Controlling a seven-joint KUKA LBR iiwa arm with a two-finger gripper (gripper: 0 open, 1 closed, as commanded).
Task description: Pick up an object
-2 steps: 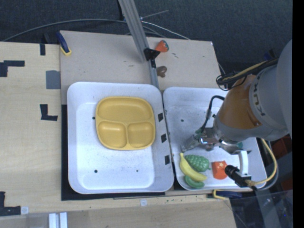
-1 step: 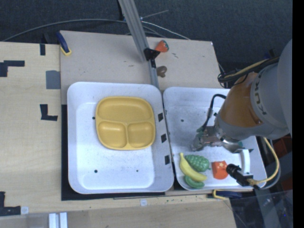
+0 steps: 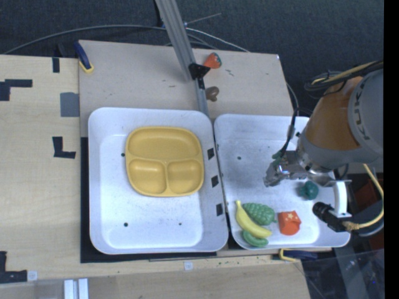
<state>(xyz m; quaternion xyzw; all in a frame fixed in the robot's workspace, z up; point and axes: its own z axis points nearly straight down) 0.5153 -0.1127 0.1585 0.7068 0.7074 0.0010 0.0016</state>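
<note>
In the right bin [image 3: 249, 142] several toy foods lie near the front: a yellow banana [image 3: 248, 222], a green bumpy vegetable [image 3: 260, 212], a red piece [image 3: 288, 222], a small green piece [image 3: 256, 240] at the front rim, and a dark teal round piece [image 3: 308, 190] under the arm. My gripper [image 3: 274, 174] hangs low over the bin's middle right, above and left of the teal piece and behind the green vegetable. Nothing shows between its fingers from this angle.
The left bin [image 3: 106, 223] holds a yellow divided plate [image 3: 165, 161]. A grey pole [image 3: 177, 30] rises from the back between the bins, with a small red object [image 3: 213, 60] and a brown one [image 3: 212, 93] on the bench behind. The arm's orange band [image 3: 333, 126] overhangs the right bin's right side.
</note>
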